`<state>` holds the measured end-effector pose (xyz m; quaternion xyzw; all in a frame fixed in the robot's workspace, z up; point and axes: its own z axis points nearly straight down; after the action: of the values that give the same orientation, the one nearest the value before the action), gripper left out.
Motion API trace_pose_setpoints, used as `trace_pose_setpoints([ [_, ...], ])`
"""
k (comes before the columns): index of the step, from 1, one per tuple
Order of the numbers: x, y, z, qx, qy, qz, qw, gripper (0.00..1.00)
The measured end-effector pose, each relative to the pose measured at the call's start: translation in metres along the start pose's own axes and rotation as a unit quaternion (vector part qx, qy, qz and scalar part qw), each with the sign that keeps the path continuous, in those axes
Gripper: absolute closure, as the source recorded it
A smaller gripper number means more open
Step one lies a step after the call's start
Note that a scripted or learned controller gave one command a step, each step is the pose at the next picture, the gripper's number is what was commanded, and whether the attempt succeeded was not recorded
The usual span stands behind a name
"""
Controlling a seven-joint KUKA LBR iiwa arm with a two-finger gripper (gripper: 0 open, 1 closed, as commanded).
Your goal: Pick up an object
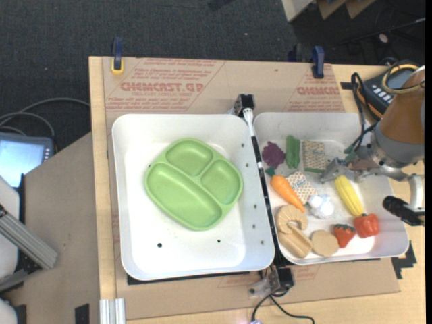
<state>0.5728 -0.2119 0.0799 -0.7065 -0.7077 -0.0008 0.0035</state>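
The right bin (305,118) holds several toy foods: a purple grape bunch (273,154), a green pickle (292,151), a speckled cracker (314,155), an orange carrot (287,190), a yellow corn cob (349,194), a red pepper (366,225), a strawberry (343,234) and tan bread slices (293,228). My gripper (344,169) hangs low over this bin's right half, just above the top end of the corn and to the right of the cracker. I see nothing held in it.
A green divided plate (194,183) lies in the middle of the left bin (135,235). A small white piece (322,206) sits between the carrot and the corn. The arm (401,123) comes in over the right bin's right wall.
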Motion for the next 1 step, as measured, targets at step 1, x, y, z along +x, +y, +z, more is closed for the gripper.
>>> trace_pose_setpoints([
  [1, 0.0149, -0.0308, -0.0044, 0.000, -0.001, 0.001, 1.0000, 0.00],
])
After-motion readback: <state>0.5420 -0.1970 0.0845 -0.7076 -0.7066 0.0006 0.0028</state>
